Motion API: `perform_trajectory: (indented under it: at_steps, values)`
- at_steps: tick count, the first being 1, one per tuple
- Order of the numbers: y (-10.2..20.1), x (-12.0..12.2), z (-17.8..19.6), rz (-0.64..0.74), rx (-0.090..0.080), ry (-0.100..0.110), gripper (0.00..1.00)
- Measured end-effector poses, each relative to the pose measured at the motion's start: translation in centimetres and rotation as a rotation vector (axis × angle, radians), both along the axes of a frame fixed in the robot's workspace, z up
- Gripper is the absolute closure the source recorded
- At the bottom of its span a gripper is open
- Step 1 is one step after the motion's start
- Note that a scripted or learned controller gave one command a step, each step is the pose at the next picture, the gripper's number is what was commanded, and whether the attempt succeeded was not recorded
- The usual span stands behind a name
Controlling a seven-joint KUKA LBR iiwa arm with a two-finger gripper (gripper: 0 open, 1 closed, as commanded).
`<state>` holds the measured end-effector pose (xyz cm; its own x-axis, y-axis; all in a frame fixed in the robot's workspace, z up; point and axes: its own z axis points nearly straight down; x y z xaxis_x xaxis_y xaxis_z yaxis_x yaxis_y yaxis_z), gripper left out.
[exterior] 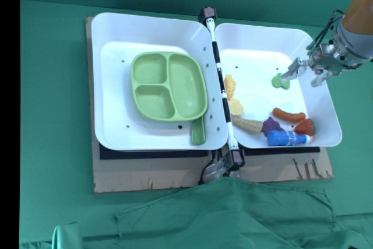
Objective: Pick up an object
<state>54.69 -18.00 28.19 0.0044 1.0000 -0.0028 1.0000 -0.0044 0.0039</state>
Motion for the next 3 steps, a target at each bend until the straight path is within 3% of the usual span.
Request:
perform_trajectory:
  at_steps: [1, 2, 3]
  values:
    - [-0.7, 4.8, -9.1, 0.002, 0.001, 0.006, 0.00]
    - [-0.8, 4.4, -9.6, 0.002, -0.002, -0.008, 0.00]
    - [-0.9, 0.1, -9.5, 0.000, -0.006, -0.018, 0.00]
